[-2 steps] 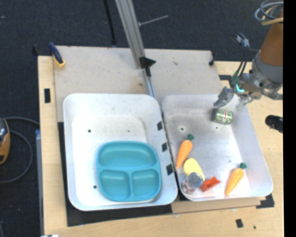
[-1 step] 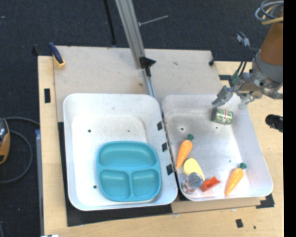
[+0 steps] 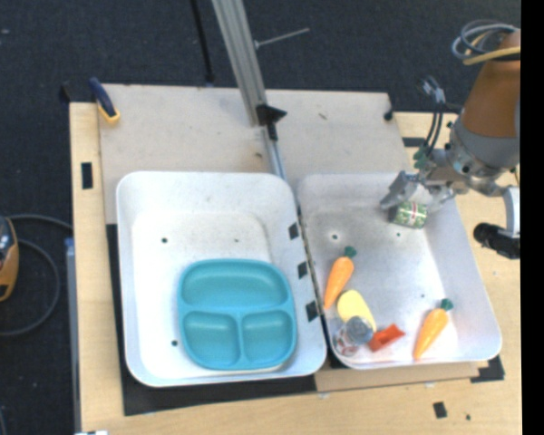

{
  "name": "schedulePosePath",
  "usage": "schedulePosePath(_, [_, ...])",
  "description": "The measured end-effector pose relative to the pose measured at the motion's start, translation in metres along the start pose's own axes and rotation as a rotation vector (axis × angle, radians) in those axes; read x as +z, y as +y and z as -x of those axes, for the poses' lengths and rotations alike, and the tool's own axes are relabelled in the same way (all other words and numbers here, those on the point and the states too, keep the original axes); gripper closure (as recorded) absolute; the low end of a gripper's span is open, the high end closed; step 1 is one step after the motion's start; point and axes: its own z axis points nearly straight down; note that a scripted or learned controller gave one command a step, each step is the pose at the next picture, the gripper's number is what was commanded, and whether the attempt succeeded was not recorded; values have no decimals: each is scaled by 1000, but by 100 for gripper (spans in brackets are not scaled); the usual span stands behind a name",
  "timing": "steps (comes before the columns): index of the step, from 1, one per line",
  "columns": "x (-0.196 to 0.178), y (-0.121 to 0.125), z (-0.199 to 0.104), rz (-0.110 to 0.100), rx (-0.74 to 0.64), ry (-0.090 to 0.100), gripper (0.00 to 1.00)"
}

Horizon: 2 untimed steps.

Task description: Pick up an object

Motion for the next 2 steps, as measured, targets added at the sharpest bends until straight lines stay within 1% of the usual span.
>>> schedulePosePath(1, [43,-3,5,-1,1,0,0])
schedulePosePath(2, [99,-9,-3,-2,3,1,0])
